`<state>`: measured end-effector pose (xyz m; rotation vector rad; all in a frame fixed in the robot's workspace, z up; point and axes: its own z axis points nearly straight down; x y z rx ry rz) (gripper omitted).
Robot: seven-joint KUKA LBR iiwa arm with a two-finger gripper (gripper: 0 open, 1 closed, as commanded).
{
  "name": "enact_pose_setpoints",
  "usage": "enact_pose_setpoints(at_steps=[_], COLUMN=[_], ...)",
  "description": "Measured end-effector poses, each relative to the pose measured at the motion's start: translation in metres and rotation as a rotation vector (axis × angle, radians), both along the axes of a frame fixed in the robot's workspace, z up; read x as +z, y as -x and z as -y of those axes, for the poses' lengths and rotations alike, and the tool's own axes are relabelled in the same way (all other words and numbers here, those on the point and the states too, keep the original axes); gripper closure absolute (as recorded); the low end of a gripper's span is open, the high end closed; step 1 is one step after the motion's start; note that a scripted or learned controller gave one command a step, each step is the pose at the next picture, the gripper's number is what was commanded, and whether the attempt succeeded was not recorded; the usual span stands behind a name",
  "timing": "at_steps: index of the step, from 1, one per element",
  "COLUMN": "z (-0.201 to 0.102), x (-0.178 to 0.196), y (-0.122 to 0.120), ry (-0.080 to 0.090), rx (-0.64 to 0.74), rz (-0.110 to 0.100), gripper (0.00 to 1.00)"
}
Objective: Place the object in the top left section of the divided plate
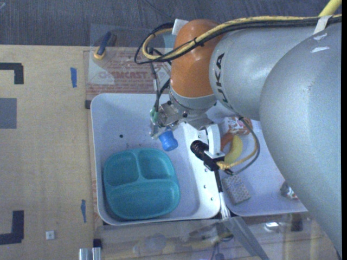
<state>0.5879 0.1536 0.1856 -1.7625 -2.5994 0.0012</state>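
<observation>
A teal divided plate [141,184] lies in the left white bin [111,118], toward its front. My gripper [161,128] hangs just above the plate's far right edge, reaching down from the orange wrist. A small blue cup-like object [168,141] sits at the fingertips, and the fingers appear shut on it. It hovers over the bin floor right behind the plate's upper right section.
The right bin [265,199] holds a yellow banana [235,149], a grey speckled sponge [237,188] and a red-and-white packet [236,125]. The big grey arm covers most of the right side. A yellow-handled tool [103,46] lies on the bench behind the bins.
</observation>
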Motion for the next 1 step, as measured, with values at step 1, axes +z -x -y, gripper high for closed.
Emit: enact_pose_setpoints(at_steps=[1], z=[-0.0656], x=[-0.0054], y=[0.0039], ry=[-0.001], rx=[-0.022], rz=[0.004], gripper=[1.0])
